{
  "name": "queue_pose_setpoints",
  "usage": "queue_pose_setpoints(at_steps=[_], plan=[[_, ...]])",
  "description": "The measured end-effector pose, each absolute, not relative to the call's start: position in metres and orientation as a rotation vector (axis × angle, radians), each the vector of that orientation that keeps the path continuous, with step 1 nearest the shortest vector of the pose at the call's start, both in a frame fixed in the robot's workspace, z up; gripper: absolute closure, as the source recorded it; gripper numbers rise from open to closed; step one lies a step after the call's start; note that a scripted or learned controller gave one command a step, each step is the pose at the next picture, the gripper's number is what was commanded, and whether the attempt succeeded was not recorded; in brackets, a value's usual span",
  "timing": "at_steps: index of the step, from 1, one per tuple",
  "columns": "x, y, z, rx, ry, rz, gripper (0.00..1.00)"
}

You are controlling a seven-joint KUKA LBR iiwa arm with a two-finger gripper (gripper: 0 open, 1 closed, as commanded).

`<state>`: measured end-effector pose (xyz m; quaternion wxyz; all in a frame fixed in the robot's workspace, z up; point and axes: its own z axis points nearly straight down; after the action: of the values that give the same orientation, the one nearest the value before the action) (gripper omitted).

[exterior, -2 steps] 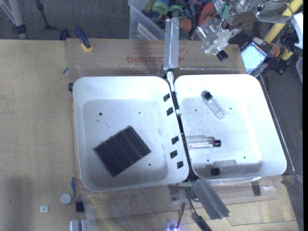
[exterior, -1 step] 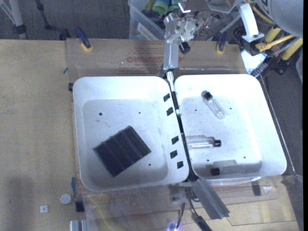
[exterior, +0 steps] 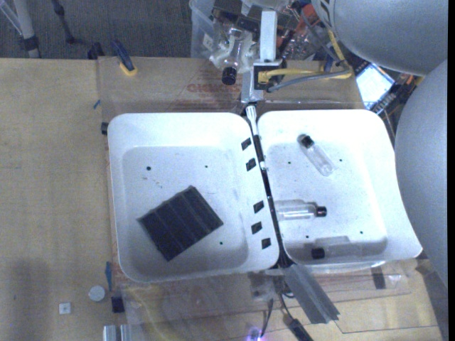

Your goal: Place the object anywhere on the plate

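Vials (exterior: pixel 315 154) lie in the right bin (exterior: pixel 370 130); end effector (exterior: pixel 250 94) state unclear; a centred grasp should precede carrying to the dark plate (exterior: pixel 180 222).

The arm (exterior: pixel 398 20) is built of smooth, rounded grey shells with a dull sheen; dark lettering shows on one shell beside its wrist. From the wrist hangs the tool (exterior: pixel 250 84), a pale metal bracket with a narrow upright plate and a small black knob on one side. Yellow and blue-grey cables (exterior: pixel 306 73) loop from the tool's mount back toward the arm.
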<state>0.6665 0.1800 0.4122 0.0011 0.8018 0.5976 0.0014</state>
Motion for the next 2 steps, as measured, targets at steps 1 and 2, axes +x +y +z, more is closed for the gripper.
queue_pose_setpoints(at_steps=[1, 2], plan=[[0.667, 0.107, 0.435, 2.72, 1.567, 0.005, 1.0], [0.665, 0.226, 0.323, 2.769, 1.49, -0.006, 1.0]])
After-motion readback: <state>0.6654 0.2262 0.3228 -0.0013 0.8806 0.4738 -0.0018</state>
